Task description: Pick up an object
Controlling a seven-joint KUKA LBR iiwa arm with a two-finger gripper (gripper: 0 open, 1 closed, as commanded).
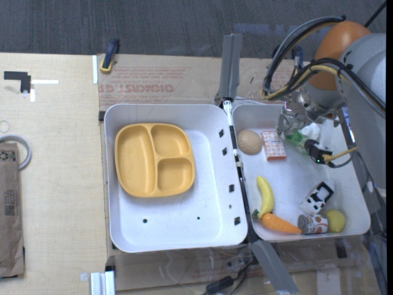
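The right bin [359, 183] holds a brown egg-shaped object [249, 141], a small red and white box [274, 145], a banana [265, 195], a carrot [281, 224], a small can [313, 224], a yellow lemon [335, 220] and a black and white block [318, 195]. My gripper [293, 126] is low over the bin's far side, right above a green object [297, 139] with something white [311, 131] beside it. The wrist hides most of that green object. Whether the gripper touches it I cannot tell.
The left bin [123, 226] holds a yellow divided plate [155, 159]. A metal divider [231, 72] rises between the bins at the back. Cables loop from the arm [344, 48] over the right bin's far corner. A brown paper bag [9, 208] lies at the far left.
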